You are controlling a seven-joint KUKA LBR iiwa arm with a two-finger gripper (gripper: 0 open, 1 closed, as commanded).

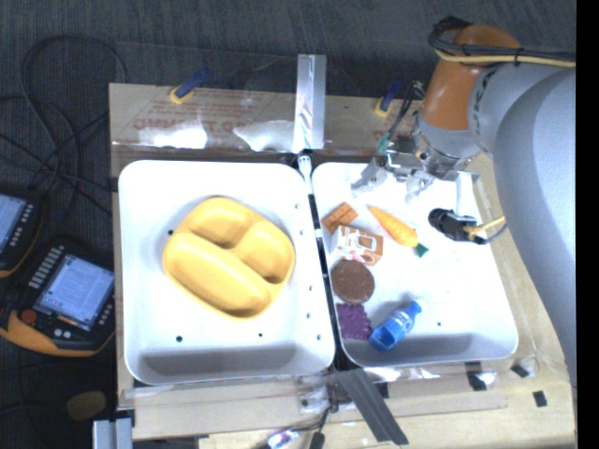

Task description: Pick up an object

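**Carrot is my nearest pick, just front of the claw**

The left bin [140, 344] sits well away from the claw [398, 178], across the divider. It holds the big yellow lump [227, 253], which I judge too wide for these jaws.

The claw hangs over the back of the right bin [501, 330]. Its fingers look parted with nothing between them, but the glare on the metal makes that a soft call.

Farthest toward the front from the claw are the blue bottle [395, 325] and the brown disc [354, 282]. The red-and-white packet [359, 244] lies closer in.

The carrot [393, 225] is just front of the claw, apart from it and clear of its neighbours. Its long axis runs diagonally, with the tip toward the divider and the green end toward the front right. I'd turn the jaws across that axis, then come straight down.
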